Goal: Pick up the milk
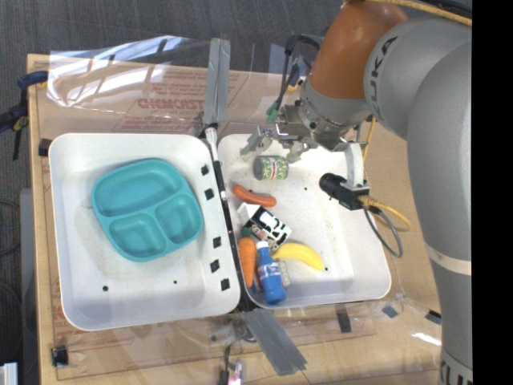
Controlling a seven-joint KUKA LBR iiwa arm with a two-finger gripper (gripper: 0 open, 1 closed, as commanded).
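The milk, a small black-and-white carton lying tilted mid-bin beside the banana, looks light and stiff; grip its flat sides. The hand hovers open, empty, near the bin's far edge.

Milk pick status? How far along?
Done: the arm is over the right bin. In hand: nothing visible; the gripper hovers by the green can, at the bin's far end. Left: the black-and-white milk carton lies ungrasped beside the banana.
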